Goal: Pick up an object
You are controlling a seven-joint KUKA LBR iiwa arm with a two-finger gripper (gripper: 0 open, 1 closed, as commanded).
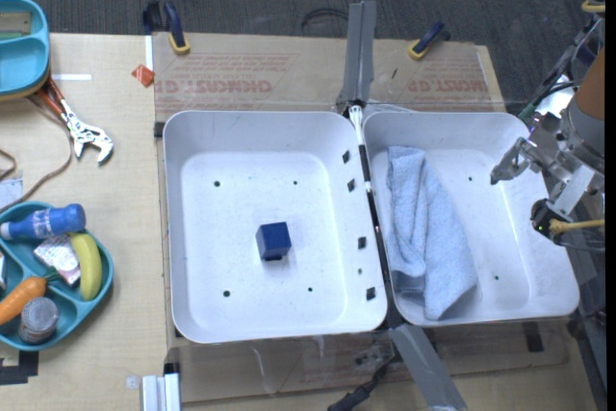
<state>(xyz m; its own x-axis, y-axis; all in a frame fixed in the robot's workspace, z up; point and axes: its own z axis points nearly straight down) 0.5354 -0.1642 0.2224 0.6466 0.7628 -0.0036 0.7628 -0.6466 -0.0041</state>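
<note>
A: Status? Where's the pick target?

B: Two candidates. Small dark-blue plastic cube (274, 240) sits alone in the left white bin (192, 207), a bit near of centre. Crumpled pale-blue cloth towel (423, 231) lies along the left side of the right white bin (539, 294), running far to near.

A: Gripper?

B: Two-finger gripper (525, 183) hangs over the right bin's right edge, nothing between the fingers, which look spread apart. It's well apart from the towel and further still from the cube.

A: Risks?

B: Likely three. Closing where it is grabs air or bare bin floor. On the towel, a shallow pinch may only lift a fold that slips out. Going for the cube means crossing the divider between bins (361, 197); low travel could clip the rim.
</note>
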